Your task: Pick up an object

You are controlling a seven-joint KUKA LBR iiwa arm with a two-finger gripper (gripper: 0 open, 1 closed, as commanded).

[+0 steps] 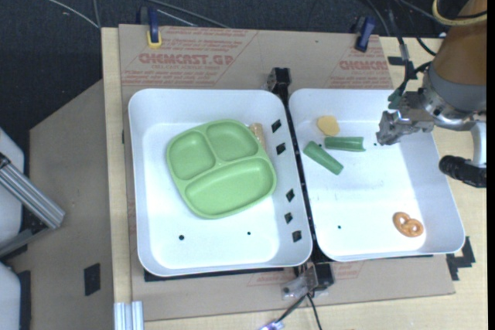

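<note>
Gripper [389, 129] hangs over the upper right part of the right bin [433, 189], at the end of the grey arm [456, 81] with its orange band; whether it is spread or pressed together I cannot tell, since the view blurs there. Just to its left lie two green sticks [334, 152], touching at one end, and a small yellow piece [328, 124]. A pretzel-like item [407, 225] sits near the bin's lower right corner. The left bin [155, 243] holds a green divided plate [221, 168].
</note>
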